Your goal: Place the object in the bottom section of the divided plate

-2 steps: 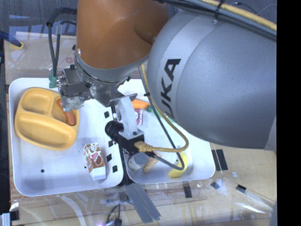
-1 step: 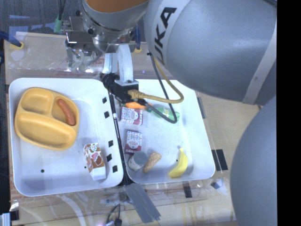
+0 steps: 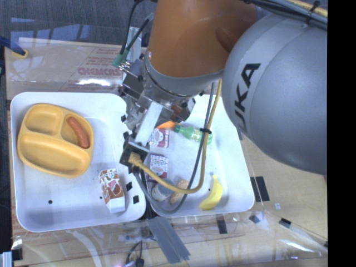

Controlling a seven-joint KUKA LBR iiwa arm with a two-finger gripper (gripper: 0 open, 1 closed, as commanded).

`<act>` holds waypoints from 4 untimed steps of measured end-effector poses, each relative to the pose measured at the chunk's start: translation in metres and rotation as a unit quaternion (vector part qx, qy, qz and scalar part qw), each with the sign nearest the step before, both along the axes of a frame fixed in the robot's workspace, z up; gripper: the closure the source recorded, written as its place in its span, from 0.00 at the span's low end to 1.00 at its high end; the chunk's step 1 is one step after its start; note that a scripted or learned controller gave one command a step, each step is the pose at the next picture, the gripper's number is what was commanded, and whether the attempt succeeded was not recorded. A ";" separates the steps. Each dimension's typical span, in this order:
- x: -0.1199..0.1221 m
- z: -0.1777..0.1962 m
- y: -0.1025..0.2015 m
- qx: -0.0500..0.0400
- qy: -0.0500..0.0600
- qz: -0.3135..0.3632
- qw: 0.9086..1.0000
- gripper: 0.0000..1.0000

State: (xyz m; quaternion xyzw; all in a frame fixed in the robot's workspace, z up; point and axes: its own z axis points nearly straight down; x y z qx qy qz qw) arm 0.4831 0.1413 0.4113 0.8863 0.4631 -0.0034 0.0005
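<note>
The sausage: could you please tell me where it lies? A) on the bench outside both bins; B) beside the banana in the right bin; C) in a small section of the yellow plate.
C: the sausage lies in the upper-right section of the yellow plate.

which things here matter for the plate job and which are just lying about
Job: yellow divided plate; the object to place, which I cannot tell.
Lying about: sausage in the plate's upper section, carton, banana, green bottle, two packets.
</note>
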 end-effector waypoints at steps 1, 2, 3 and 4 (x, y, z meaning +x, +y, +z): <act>0.009 -0.108 0.077 -0.001 0.000 -0.057 0.998 1.00; 0.014 -0.105 0.061 0.000 -0.003 -0.135 0.991 1.00; 0.016 -0.097 0.061 -0.002 -0.003 -0.132 0.991 1.00; 0.017 -0.090 0.062 -0.004 -0.002 -0.129 0.992 1.00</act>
